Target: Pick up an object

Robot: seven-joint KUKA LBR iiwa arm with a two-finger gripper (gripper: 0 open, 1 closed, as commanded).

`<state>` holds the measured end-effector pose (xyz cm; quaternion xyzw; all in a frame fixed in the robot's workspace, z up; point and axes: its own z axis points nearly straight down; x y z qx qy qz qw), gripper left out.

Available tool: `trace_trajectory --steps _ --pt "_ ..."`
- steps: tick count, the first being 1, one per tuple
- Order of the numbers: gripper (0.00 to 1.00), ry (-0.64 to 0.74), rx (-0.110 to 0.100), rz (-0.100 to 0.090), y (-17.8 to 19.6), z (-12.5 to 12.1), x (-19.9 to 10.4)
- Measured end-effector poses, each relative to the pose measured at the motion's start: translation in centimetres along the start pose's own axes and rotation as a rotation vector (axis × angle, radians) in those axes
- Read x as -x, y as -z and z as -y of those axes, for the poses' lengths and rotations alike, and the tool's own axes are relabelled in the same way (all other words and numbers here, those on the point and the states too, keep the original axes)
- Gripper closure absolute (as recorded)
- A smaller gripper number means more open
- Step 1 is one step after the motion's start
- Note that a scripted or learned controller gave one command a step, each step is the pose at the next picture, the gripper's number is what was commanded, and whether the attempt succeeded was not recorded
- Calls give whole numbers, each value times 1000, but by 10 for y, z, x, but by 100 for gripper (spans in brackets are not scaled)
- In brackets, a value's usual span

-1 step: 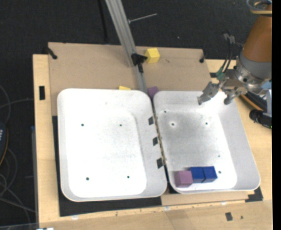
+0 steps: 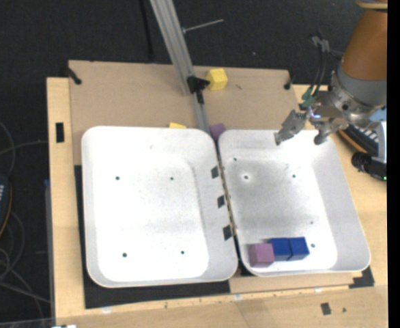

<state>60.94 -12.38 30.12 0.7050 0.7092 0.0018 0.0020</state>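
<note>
Bench point(image 2: 138, 94): tan board carrying both bins, with dark floor around it.
Left bin point(image 2: 149, 207): shallow and white, showing a few small dark dots on its floor.
Right bin point(image 2: 292, 183): shallow and white, touching the left bin along a clipped seam; the blocks lie in its near edge.
Arm point(image 2: 364, 53): grey with an orange band, reaching in from the right, over the right bin's far right corner.
Gripper point(image 2: 301, 137): fingers spread well apart and pointing down, with bare bin floor showing between them; it has hold of nothing.
Blue block point(image 2: 289, 247): at the near wall of the right bin, long axis running left to right; it may be two cubes side by side, which I cannot tell.
Purple block point(image 2: 261, 253): touching the blue block's left end, in the near left corner.
Key relation: the blocks lie well apart from the gripper, straight toward the near side and slightly left, so the next move likely needs a long travel nearward before descending.
Yellow cube point(image 2: 218, 79): on the bench beyond both bins, beside a slanted metal rail point(image 2: 176, 39).
Writing: no legible labels or brands.
</note>
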Motion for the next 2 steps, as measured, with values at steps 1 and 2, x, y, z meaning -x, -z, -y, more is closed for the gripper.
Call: trace_trajectory --steps 1,2 --pt "0 -10 -7 1 -14 125 20" --pt "0 -3 -8 -1 -67 126 -9"
